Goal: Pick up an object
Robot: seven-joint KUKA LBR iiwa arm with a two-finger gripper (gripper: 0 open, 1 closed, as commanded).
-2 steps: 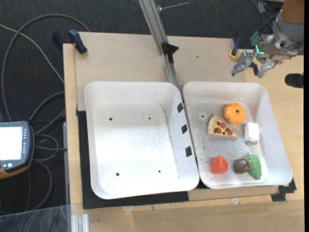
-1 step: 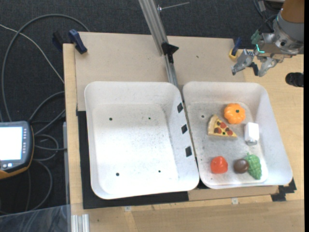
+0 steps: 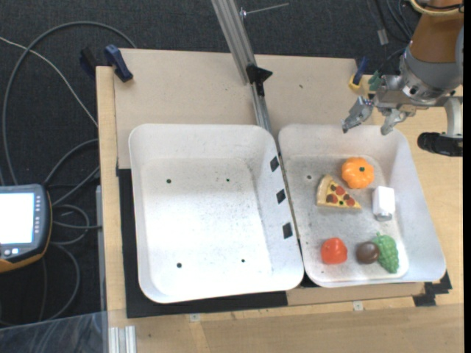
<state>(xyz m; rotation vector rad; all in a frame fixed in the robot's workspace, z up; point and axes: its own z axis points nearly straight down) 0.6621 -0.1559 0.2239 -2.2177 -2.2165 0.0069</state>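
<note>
Bench front: the pale wooden bench (image 3: pixel 110 197) edge lies nearest the camera, with a black mat under the bins showing along it.
Left bin: the wide shallow white plastic bin (image 3: pixel 213 212) is speckled with dark flecks and shows a few small dark holes.
Right bin: the second shallow white bin (image 3: pixel 412 197) holds every candidate for the pick, likely gathered there so the arm has one search area.
Arm: the grey arm with its orange band (image 3: pixel 436 31) reaches in from the right and is cut off by the frame's top and right edges.
Gripper: the two-finger gripper (image 3: pixel 372 121) hangs over the right bin's far rim, fingers spread, nothing between them.
Pizza slice: a yellow toy wedge with red spots (image 3: pixel 337 194) lies flat mid-bin.
Pumpkin: a small orange toy pumpkin (image 3: pixel 358 173) sits just beside the slice, nearest the gripper, so I judge it the easiest target.
Broccoli: a green knobbly toy (image 3: pixel 386 252) touches a dark brown round thing (image 3: pixel 367 253), whose identity is hard to tell.
Tomato: a red rounded toy (image 3: pixel 334 251) stands near the front rim.
White block: a small white piece (image 3: pixel 383 201) near the right wall blends into the bin.
</note>
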